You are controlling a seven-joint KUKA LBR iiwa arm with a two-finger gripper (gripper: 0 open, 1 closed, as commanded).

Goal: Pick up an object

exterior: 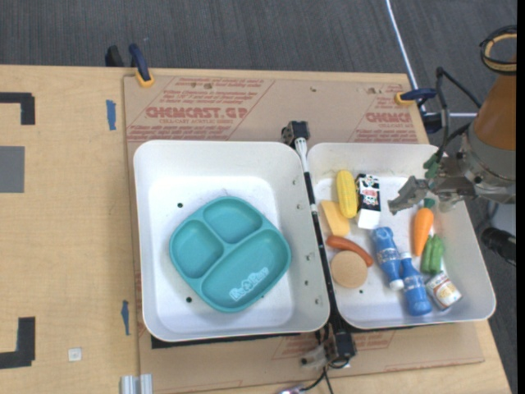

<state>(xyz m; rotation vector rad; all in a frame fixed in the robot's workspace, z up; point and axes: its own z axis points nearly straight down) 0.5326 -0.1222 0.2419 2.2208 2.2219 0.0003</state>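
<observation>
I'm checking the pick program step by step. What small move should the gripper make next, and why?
Probably a short drop straight down onto the carrot. The gripper hangs just above the carrot's top end in the right bin, with nothing between its fingers. The green pepper lies close against the carrot, so a centred descent seems safest.

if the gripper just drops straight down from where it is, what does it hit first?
Probably the carrot: the gripper hangs in the right bin, just above the carrot's top end. The milk carton lies further left, off that line. Height above the bin is hard to judge from this slanted view.
</observation>
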